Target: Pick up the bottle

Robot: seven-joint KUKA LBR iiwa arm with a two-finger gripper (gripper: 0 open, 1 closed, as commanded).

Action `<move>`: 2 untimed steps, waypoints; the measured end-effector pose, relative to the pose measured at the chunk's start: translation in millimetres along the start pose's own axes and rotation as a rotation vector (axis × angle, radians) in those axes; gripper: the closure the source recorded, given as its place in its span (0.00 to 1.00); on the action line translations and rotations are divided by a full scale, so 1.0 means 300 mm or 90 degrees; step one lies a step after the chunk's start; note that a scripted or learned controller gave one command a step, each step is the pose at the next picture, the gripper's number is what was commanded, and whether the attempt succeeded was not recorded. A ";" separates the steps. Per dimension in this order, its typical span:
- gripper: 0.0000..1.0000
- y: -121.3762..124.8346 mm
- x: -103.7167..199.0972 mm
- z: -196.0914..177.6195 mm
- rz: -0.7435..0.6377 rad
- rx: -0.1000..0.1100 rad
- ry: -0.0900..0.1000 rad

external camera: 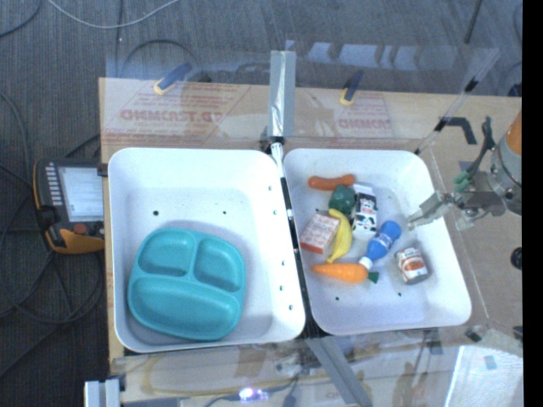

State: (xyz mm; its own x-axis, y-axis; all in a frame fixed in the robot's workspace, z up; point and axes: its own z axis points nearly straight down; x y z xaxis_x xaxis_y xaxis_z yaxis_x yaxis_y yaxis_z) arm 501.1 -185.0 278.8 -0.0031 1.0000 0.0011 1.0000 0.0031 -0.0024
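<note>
The bottle [383,242] is small, blue in the body with a white cap end, and lies on its side in the middle of the right bin [441,303]. It points down-left toward an orange carrot [341,271]. My gripper [421,215] reaches in from the right over the bin's right side. Its tip hangs just up and right of the bottle and apart from it. Nothing shows held in it.
Around the bottle lie a banana [341,236], a red-and-white box [319,231], a black-and-white carton [365,211], a green item [343,199], a second carrot [332,181] and a small can [412,264]. The left bin [153,176] holds a teal divided plate [187,283].
</note>
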 end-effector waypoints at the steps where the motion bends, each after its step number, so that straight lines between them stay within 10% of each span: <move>1: 0.00 0.260 -0.036 0.260 -0.150 -0.001 -0.001; 2: 0.00 0.252 -0.048 0.547 -0.196 -0.018 -0.007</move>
State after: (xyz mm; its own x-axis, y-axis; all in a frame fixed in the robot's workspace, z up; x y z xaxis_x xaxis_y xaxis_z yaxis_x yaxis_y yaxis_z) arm 576.4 -199.1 114.6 -0.3055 0.9521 -0.0136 0.9518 0.3057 0.0237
